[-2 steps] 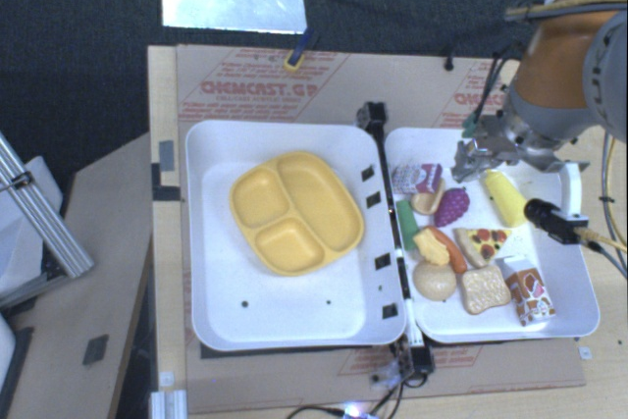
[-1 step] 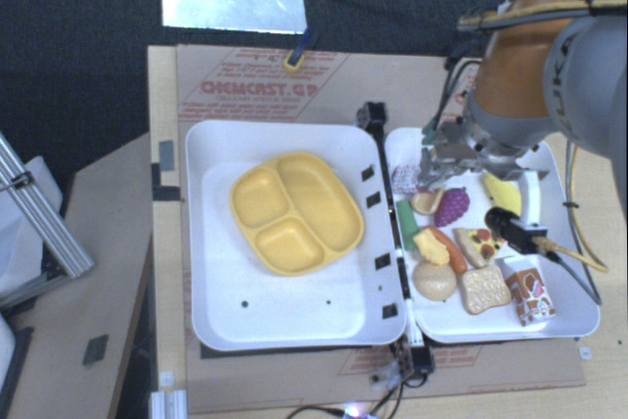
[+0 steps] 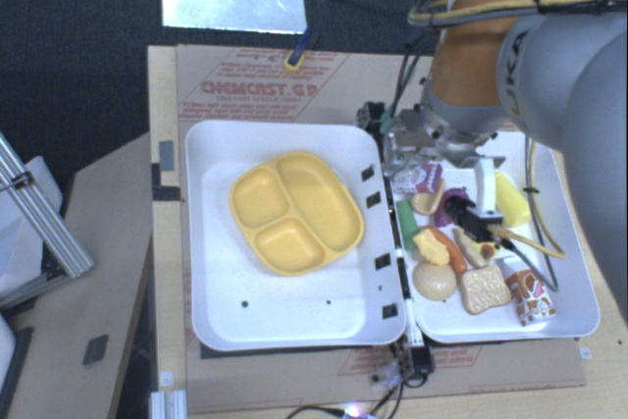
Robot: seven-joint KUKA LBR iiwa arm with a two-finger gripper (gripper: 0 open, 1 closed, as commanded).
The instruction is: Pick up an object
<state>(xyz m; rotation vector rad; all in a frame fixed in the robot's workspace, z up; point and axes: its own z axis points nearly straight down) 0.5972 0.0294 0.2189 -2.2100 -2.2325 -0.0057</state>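
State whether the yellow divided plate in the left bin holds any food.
Empty. All three compartments of the yellow divided plate show bare yellow surface; the toy food lies in the right bin.

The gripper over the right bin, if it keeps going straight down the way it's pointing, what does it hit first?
Probably the pile of toy food in the right bin. The gripper points down at its upper end, near a purple piece; depth is unclear.

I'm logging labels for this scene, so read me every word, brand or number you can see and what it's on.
"CHEMCAST GP": red print on the cardboard sheet behind the bins.
Smaller red print beneath it: too blurred to read.
Red print on the cardboard's front edge: unreadable.
Small carton in the right bin: markings too small to read.
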